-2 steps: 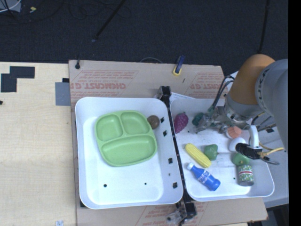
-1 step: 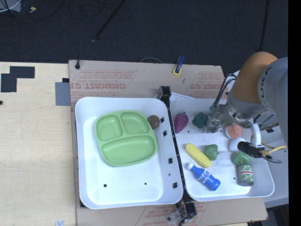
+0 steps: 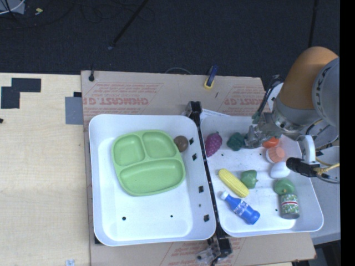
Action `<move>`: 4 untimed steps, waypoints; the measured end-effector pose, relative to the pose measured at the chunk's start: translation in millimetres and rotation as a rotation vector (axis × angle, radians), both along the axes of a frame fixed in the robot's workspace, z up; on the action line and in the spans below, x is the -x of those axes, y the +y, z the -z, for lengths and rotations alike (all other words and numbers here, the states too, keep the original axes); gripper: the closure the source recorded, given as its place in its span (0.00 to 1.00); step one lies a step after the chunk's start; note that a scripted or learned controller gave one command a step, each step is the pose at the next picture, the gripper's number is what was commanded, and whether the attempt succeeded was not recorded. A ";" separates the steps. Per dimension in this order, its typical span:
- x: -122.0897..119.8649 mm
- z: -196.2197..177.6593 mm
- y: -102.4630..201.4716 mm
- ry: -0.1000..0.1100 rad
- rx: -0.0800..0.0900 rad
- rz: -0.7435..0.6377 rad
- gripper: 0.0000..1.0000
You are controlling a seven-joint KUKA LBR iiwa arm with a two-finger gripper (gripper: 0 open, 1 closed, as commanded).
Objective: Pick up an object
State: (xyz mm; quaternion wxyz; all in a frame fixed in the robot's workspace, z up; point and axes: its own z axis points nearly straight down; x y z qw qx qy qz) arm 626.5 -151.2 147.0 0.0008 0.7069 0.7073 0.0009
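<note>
My gripper (image 3: 253,138) is low over the back of the right bin (image 3: 310,221), with the grey arm and its orange band rising to the right. A dark green toy (image 3: 235,142) lies just left of it, touching or nearly so. An orange-red piece (image 3: 271,143) and a pale peach piece (image 3: 276,154) sit just right of it. Purple grapes (image 3: 213,143) lie further left by the bin's wall. Nearer the front are a yellow corn cob (image 3: 233,183), a green pepper (image 3: 249,177), a blue bottle (image 3: 242,208), a white piece (image 3: 280,170) and a green can (image 3: 288,201).
The left bin (image 3: 111,220) holds a green divided plate (image 3: 148,162) and a small brown ball (image 3: 181,143) at its back right. A black divider (image 3: 203,165) runs between the bins. A black tool part (image 3: 302,167) juts in from the right.
</note>
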 end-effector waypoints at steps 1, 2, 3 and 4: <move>-9.4 -47.6 -2.4 0.001 0.000 0.000 1.00; -9.7 -82.6 -3.7 0.001 0.000 -0.001 1.00; 30.7 -72.8 21.1 0.008 -0.002 0.002 1.00; 64.4 -80.7 59.7 0.007 -0.002 -0.002 1.00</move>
